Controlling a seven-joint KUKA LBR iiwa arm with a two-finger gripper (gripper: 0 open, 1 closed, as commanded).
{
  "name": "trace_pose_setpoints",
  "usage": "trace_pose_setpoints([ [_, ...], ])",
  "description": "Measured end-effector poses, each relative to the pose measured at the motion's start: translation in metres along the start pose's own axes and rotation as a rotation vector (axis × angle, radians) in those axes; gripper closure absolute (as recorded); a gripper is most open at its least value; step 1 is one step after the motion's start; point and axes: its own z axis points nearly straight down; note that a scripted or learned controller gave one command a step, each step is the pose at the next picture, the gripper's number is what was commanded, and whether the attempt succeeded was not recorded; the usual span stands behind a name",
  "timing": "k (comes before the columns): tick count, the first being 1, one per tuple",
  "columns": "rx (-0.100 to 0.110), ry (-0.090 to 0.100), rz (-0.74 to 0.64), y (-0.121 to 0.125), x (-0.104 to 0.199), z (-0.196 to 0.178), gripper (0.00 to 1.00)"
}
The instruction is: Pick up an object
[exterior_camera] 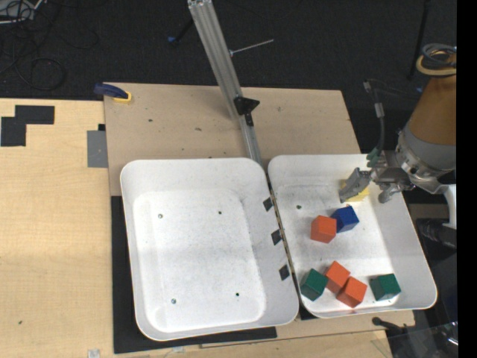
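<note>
The wooden surface (298, 118) carries two shallow white bins side by side. The left bin (149, 192) holds no blocks; the right bin (402, 230) holds all of them. The grey arm (432, 133) reaches in from the right and puts the gripper (370, 187) low over the far part of the right bin.

Judging by this, the pick is at the grasp stage, with the lift left to do. A small yellow block (360, 194) sits just under the gripper, touching or nearly touching its left finger; whether it is clamped between the fingers cannot be told, nor how far apart they stand.

Just nearer lie a blue block (346, 217) and an orange block (323, 229), touching each other. Along the near edge sit a green block (314, 283), two orange blocks (345, 283) and another green block (385, 286), well apart from the gripper.
</note>
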Motion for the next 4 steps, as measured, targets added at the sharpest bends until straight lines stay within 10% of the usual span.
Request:
trace_pose_setpoints([
  [3,0.006,0.001,0.002,-0.003,-0.001,0.109,0.00],
  [4,-0.036,-0.012,0.002,0.007,-0.005,0.120,0.00],
])
